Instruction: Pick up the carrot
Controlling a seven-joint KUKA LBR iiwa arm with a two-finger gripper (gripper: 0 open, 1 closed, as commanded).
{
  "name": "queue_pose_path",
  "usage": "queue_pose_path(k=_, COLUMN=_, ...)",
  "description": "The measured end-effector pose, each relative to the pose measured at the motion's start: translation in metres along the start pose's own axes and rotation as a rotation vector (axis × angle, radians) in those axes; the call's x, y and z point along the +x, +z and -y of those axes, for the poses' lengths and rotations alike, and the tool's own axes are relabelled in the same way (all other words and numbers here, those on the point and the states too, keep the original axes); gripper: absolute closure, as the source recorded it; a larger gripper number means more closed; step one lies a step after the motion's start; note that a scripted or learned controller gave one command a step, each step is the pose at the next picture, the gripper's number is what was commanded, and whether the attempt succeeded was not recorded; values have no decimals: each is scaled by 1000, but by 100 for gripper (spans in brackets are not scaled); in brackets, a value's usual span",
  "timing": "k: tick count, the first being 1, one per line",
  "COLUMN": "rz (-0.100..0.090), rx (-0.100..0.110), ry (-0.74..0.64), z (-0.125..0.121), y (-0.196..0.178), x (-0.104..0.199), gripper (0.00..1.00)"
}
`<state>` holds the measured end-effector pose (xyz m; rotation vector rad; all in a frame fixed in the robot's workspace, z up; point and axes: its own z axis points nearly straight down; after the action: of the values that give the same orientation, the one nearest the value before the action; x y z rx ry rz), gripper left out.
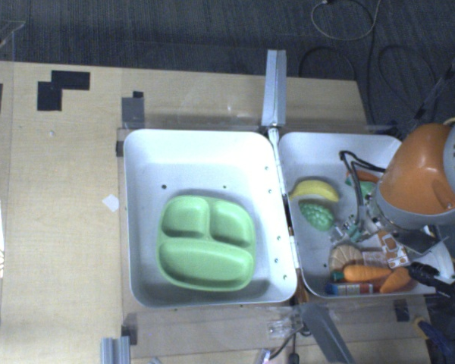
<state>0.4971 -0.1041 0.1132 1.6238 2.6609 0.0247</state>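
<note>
Two shallow white bins sit side by side on the pale wooden bench (53, 203). The left white bin (144, 165) holds one thing: a light green plastic tray with three compartments (207, 243), lying flat toward its near side.

The right white bin (318, 154) is the crowded one. A yellow banana-shaped toy (315, 190) lies near the dividing wall, and touching its near side is a small round green knobbly toy (317, 215). Along the bin's near wall lies the orange carrot (366, 273), on its side, with a round tan piece (341, 257) just behind it and a thin pen-like stick with a blue tip (352, 287) in front. Another orange piece (395, 280) sits just right of the carrot.

My grey arm with its orange band (421, 180) reaches in from the right, over that bin. My hand (356, 230) hangs among cables just above the carrot's far side; whether its fingers are spread or pressed together I cannot tell.
</note>
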Motion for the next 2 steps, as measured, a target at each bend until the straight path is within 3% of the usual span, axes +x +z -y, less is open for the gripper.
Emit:
queue_pose_path(k=1, rz=-7, rx=22, ry=250, z=-51, y=-105, x=25, gripper=100)
queue_pose_path(k=2, rz=-7, rx=23, ry=250, z=-51, y=-105, x=25, gripper=0)
